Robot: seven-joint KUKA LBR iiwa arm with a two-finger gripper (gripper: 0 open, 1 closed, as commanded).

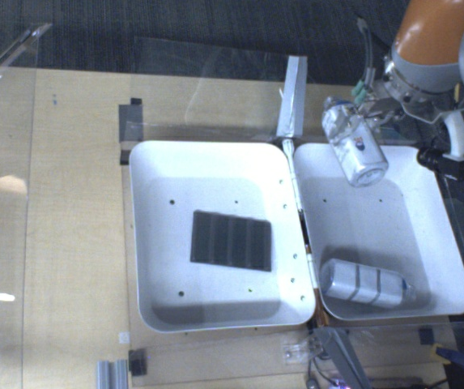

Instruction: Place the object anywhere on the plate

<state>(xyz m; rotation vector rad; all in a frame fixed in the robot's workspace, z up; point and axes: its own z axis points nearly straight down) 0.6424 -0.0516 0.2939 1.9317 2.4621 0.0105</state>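
A dark ribbed rectangular plate (231,239) lies flat in the middle of the left bin (159,177). My gripper (361,110) hangs over the far left corner of the right bin (426,217), shut on the upper end of a clear plastic bottle (355,148). The bottle is tilted, its grey lower end pointing toward the bin floor, and it overlaps the bin's far rim. The plate is well to the left of and nearer than the held bottle.
A grey cylindrical bottle (365,284) lies on its side in the near part of the right bin. A raised divider (296,209) separates the two bins. A metal post (291,96) stands behind the divider. Cables (458,156) run along the right side.
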